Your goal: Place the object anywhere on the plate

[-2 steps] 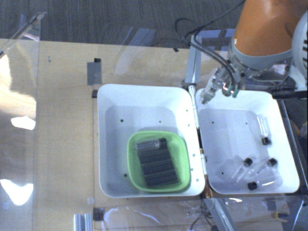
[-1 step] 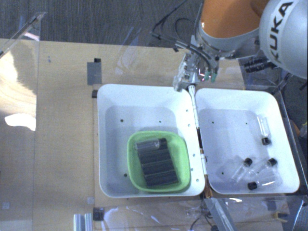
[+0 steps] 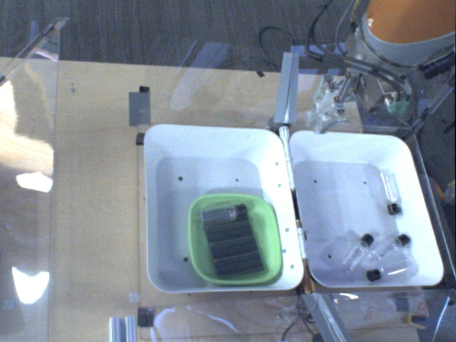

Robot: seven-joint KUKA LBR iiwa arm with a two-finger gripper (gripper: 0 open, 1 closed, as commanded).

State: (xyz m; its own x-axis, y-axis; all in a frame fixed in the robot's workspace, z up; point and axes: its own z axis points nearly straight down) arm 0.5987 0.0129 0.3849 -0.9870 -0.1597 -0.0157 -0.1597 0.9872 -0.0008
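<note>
A green square plate (image 3: 270, 228) sits in the front part of the left bin (image 3: 162, 191), with a dark ridged rack (image 3: 233, 249) lying on it. A clear vial with a black cap (image 3: 222, 213) lies across the far end of that rack, on the plate. My gripper (image 3: 330, 107) hangs above the back rim of the right bin (image 3: 335, 148), well away from the plate, and nothing shows in its grasp. The grey arm with its orange band (image 3: 410, 6) rises behind it at the top right.
Several clear black-capped vials lie in the right bin: one near the right wall (image 3: 390, 192) and a cluster at the front right (image 3: 385, 261). A grey bar (image 3: 287, 87) runs back from the seam between the bins. Cables trail behind the arm.
</note>
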